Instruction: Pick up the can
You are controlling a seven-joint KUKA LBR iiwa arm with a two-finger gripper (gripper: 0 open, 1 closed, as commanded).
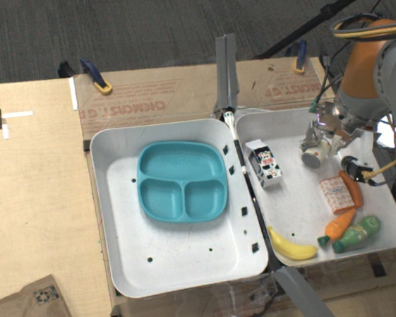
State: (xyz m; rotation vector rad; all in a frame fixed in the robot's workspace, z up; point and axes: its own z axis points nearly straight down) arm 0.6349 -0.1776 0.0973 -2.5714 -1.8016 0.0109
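While the grey arm [376,70] reaches in, its gripper [322,141] sits at the can [313,156], a small silvery cylinder lying tilted in the right bin [296,210], well right of the printed white carton [265,164]; whether the fingers clamp it I cannot tell. Farther from the carton lie a curved yellow banana [291,246], an orange carrot [338,225] and a glossy green bottle [357,235]. Left of the carton, a smooth teal divided plate [182,181] (rounded corners) rests in the other bin [124,262].

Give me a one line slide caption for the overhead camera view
Gripper at the can in the right bin; teal plate in the left bin.
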